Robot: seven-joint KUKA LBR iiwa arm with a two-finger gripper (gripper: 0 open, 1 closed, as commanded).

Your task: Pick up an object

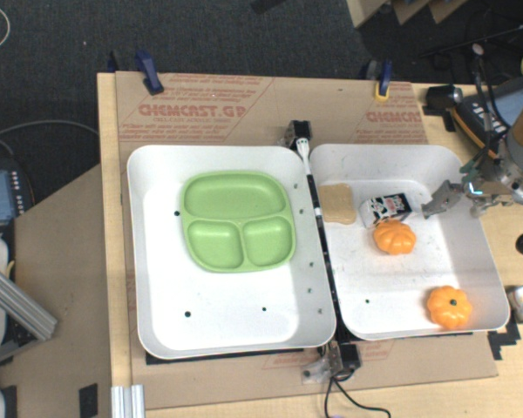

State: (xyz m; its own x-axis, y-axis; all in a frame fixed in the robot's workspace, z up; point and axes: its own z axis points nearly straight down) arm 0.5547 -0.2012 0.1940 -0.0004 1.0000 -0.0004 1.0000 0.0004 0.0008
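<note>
Pumpkins, orange: two, right bin; one (394, 238) mid-bin, one (449, 307) toward the worktop's front right corner.
Handling: likely light, hard, smooth, ribbed; grip across the round body.
Black-and-white packet (389, 205): one, touching the mid-bin pumpkin.
Tan pad (337, 204): one.
Green divided tray (239, 220): one, left bin.
Pincer (442, 200): over right bin's right rim; spread cannot be told, nothing seen held.

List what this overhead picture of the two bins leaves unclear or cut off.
- Arm: cut off by the right edge of the camera view.
- Gripper: too small and blurred to tell how its fingers stand.
- Black-and-white packet: print too small to read; the nearer orange pumpkin hides its lower edge.
- Tan square: too blurred to identify.
</note>
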